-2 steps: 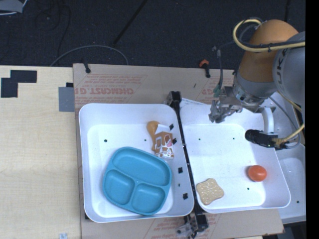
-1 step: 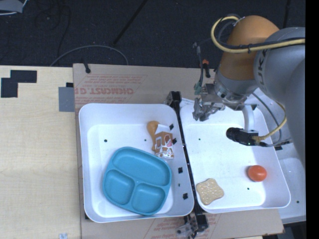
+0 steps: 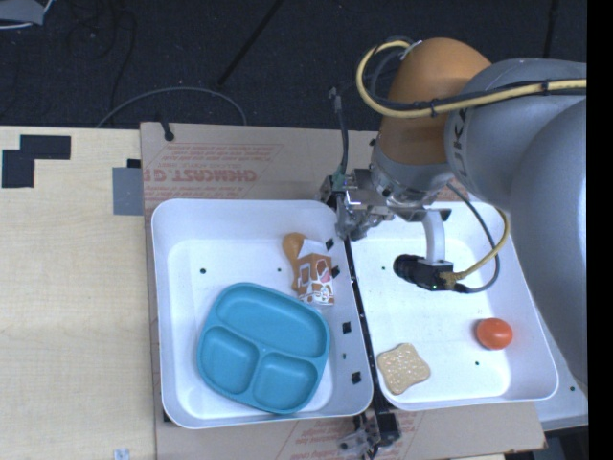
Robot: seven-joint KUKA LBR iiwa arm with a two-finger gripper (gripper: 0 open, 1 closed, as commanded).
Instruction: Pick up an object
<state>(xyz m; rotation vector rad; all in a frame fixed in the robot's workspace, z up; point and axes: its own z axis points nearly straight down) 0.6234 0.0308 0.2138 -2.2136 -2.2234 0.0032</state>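
My gripper hangs over the back of the rim between the two bins, just right of the left bin's far right corner. Nothing shows between its fingers. A tan drumstick-shaped piece and a small brown-and-white carton lie just left of and in front of it in the left bin. A blue divided plate fills that bin's front. In the right bin lie a slice of toast and a red-orange tomato.
The grey arm with its orange band covers the right bin's back right. A black connector on a yellow cable hangs over that bin's middle. Cardboard lies under both bins.
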